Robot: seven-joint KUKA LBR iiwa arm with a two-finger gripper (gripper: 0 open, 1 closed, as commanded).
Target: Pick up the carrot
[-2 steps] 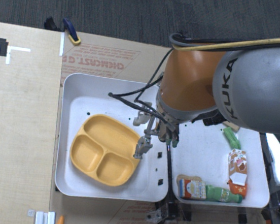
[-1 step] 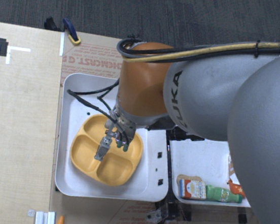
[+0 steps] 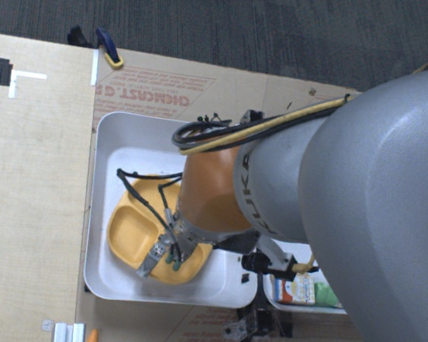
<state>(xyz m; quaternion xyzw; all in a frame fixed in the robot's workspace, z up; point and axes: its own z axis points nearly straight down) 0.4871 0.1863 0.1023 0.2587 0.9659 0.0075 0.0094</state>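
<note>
Pincer (image 3: 157,258) lowered over yellow divided plastic plate (image 3: 129,235) in white shallow bin (image 3: 106,191)
No carrot can be made out, so no long axis; pincer state cannot be told

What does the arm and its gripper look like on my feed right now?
The arm is bulky, rounded and glossy grey, with an orange band above the wrist and dark lettering on the grey beside it. Black and yellow cables run along it. The gripper is small, metallic grey, with green bits.
</note>
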